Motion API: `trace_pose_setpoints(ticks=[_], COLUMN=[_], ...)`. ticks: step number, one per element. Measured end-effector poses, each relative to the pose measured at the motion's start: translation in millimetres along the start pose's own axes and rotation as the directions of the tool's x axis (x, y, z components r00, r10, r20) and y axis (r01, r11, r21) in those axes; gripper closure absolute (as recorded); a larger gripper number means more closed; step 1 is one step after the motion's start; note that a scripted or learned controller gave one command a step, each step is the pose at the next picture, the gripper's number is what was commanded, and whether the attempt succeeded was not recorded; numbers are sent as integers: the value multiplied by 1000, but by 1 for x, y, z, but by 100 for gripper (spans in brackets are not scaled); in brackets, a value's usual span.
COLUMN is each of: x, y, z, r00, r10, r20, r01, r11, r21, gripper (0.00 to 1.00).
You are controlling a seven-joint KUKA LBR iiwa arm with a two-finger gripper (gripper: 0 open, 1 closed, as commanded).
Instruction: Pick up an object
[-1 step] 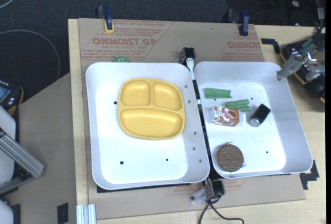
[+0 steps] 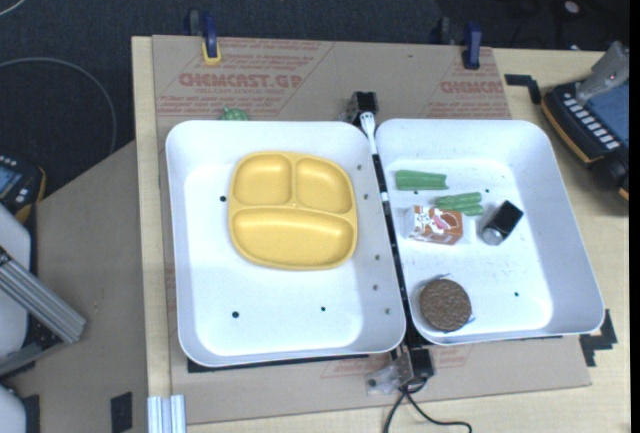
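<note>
Two shallow white bins are sitting side by side on a cardboard-covered bench [image 2: 300,71], their inner rims touching along the middle.

The left bin [image 2: 200,301] is holding a yellow three-compartment plate [image 2: 293,211], lying flat in the bin's upper half.

The right bin [image 2: 560,251] is holding the loose objects. Two green pea pods are lying near its upper left: one [image 2: 420,181] above, the other [image 2: 459,203] just below and to its right. A small clear packet with red and orange print [image 2: 437,224] is resting just under the pods. A small black-and-silver cylinder [image 2: 500,221] is lying tilted to the packet's right, apart from it. A round brown cookie-like disc [image 2: 444,304] is sitting near the bin's front rim.

The gripper's state cannot be told from this view.
</note>
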State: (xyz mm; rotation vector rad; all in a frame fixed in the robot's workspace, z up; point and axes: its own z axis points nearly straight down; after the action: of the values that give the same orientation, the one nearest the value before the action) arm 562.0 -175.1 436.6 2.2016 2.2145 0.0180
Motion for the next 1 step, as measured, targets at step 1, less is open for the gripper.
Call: trace_pose_setpoints(ticks=[1], x=[-2], y=[0], z=[0], r00=[1000], r10=[3], r20=[-1], r01=[-3], r11=[1000], r21=[15], gripper=[100])
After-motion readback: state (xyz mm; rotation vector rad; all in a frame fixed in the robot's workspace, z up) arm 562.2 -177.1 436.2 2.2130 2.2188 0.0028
